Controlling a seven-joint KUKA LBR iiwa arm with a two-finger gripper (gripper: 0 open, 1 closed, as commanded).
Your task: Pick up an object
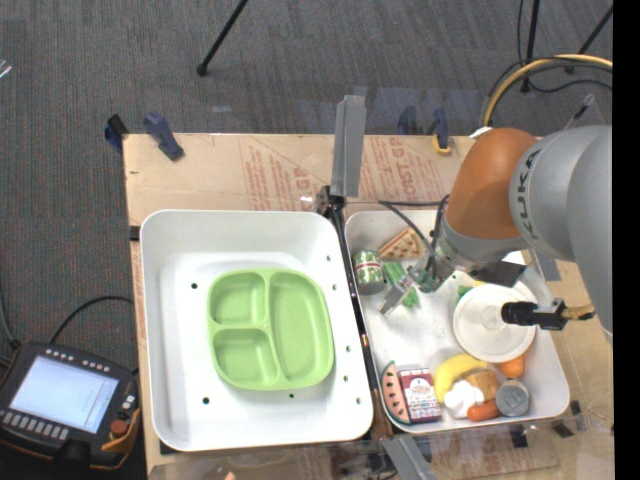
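Note:
My gripper [401, 292] is low in the right bin [556, 373], near its upper left part. It hangs just right of a small green can [367, 268] and over a green object [398, 272] that lies beside a waffle-like cracker [402, 242]. The grey wrist and orange band [490, 183] hide the bin's back right. A white round bowl [492, 323] sits to the gripper's right. Along the front of this bin lie a watermelon slice [387, 386], a red box [415, 381], a banana [456, 370], a carrot [481, 411] and a grey lid [512, 398].
The left bin [165, 268] holds a green divided plate [270, 328]. A grey upright post [349, 148] stands behind the wall between the bins. A teach pendant [65, 398] lies on the floor at the lower left.

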